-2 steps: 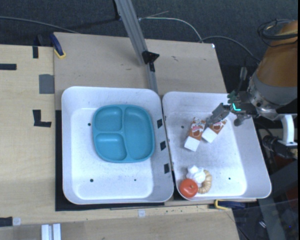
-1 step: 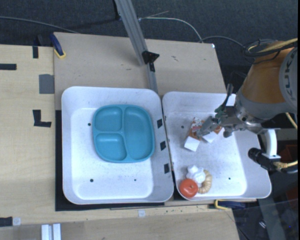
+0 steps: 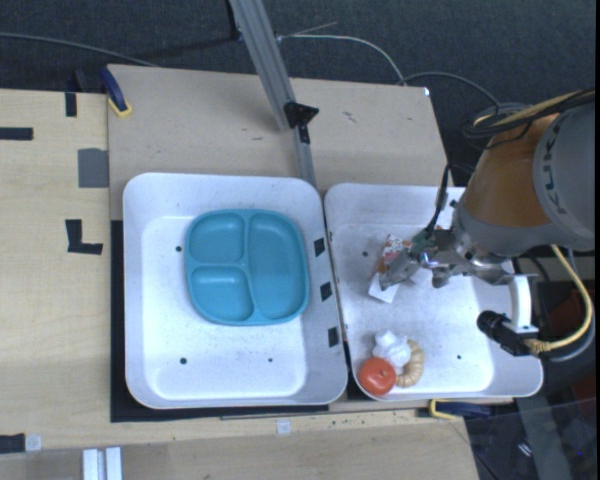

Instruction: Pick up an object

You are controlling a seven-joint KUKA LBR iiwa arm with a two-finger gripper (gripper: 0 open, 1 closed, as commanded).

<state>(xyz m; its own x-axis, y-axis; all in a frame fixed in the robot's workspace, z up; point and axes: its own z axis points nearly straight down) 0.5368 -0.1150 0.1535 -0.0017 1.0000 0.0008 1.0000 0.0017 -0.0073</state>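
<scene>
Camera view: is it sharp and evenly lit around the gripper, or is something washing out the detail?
Camera view: soft and low in detail overall; the gripper and the small item at it blur together, so their contact is unclear. Lighting is even, with no strong glare on the right bin. The orange toy reads clearly.

bins [image 3: 150, 268]: white, with small dark specks on the floors
plate [image 3: 247, 266]: plain turquoise blue
toy [image 3: 394, 362]: orange-red ball, white top, tan ring
packet [image 3: 390, 265]: white with red and dark print
arm [image 3: 540, 183]: grey, with an orange band
gripper [image 3: 410, 265]: grey metal
bench [image 3: 40, 298]: pale wood, with black tape marks
cable [image 3: 570, 323]: yellow, ending in a black plug
pole [image 3: 265, 48]: grey
floor [image 3: 80, 13]: dark blue-grey
</scene>
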